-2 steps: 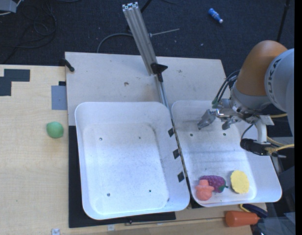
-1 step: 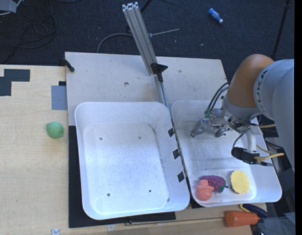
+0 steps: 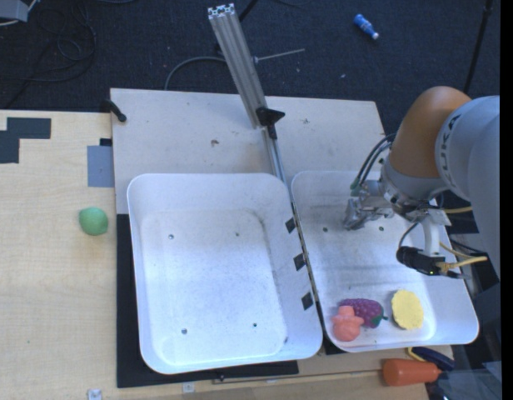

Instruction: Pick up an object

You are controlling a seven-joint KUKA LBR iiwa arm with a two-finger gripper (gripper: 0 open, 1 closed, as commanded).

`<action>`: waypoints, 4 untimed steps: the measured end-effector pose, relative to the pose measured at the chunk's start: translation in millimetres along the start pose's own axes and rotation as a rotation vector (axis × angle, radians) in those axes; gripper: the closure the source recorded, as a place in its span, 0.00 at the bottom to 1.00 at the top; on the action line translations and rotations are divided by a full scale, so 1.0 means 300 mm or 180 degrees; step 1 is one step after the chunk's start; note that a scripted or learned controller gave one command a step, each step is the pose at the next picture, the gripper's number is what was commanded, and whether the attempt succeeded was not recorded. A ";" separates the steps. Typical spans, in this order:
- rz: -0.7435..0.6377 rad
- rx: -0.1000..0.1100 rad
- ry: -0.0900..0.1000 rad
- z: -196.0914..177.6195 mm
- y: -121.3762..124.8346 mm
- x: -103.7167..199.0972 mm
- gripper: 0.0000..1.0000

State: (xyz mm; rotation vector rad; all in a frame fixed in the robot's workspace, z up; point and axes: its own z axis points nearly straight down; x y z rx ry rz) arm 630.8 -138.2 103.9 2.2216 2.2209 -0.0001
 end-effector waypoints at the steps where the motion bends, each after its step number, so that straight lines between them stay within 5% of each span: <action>1: -0.0001 -0.0014 -0.0001 -0.198 0.026 0.010 1.00; 3: 0.0000 -0.0008 0.0000 -0.502 0.034 0.036 1.00; 4: -0.0010 0.0004 0.0004 -0.455 0.034 0.204 1.00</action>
